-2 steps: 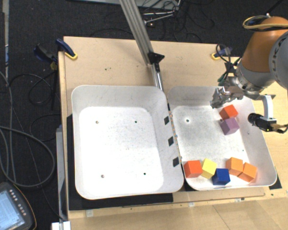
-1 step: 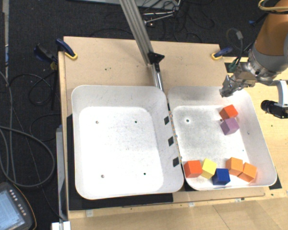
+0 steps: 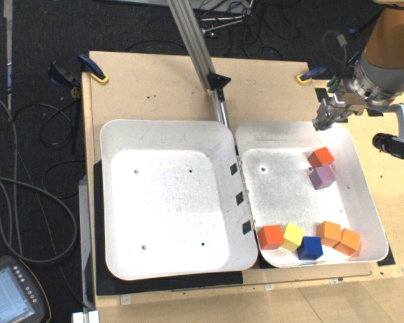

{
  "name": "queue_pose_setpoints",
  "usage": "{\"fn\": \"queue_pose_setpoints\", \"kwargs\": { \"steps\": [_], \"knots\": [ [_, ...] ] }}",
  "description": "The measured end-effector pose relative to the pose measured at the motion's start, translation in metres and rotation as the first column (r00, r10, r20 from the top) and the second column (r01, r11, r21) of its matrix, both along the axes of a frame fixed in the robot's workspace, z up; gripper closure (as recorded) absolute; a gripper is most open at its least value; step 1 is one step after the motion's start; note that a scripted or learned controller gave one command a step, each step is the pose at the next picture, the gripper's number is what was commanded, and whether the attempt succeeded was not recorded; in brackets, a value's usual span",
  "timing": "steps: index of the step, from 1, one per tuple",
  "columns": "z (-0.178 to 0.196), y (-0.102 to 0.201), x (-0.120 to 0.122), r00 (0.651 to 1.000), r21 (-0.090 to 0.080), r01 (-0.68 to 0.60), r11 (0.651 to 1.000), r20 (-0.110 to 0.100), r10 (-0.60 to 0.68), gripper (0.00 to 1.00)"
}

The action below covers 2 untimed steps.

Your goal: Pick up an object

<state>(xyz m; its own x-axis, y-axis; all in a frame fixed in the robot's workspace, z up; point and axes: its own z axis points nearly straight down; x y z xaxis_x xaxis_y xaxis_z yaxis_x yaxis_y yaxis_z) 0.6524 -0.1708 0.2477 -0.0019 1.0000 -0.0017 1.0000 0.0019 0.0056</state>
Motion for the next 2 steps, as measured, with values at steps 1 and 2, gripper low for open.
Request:
{"fn": "queue_pose_setpoints", "kwargs": {
  "steps": [1, 2],
  "knots": [
    [-0.011, 0.058, -0.006, 1.0, 0.004, -0.006, 1.0, -0.007, 0.006, 1.0],
    [-0.008, 0.12, -0.019, 1.0, 0.004, -0.007, 1.0, -0.007, 0.007, 1.0]
  ]
}}
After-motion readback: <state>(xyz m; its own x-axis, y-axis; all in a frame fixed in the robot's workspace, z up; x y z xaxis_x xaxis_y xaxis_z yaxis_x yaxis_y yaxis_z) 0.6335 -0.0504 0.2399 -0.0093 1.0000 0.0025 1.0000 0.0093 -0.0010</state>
